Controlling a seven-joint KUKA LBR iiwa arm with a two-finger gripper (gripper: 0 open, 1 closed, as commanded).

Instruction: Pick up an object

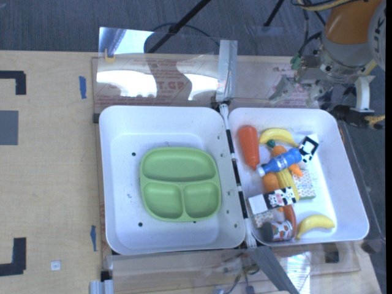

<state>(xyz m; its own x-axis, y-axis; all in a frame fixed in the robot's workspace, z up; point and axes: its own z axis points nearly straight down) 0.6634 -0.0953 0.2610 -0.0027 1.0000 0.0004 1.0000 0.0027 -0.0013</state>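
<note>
Though no label reads clearly, the blue bottle (pixel 282 162) lies mid right bin (pixel 350 182), clutter touching it. The gripper (pixel 301 78) hangs past the bin's far edge; its state I cannot tell.

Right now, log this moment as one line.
arm: above right bin's far edge | pincer: holds nothing | left bin: green tray

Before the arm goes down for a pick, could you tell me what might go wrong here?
1. The right bin is crowded: the blue bottle lies across other items, so a grasp may slip or drag neighbours.
2. The banana lies near the bin's wall, which could block a finger.
3. The gripper hovers beyond the bin's far rim and might clip it descending.
</note>
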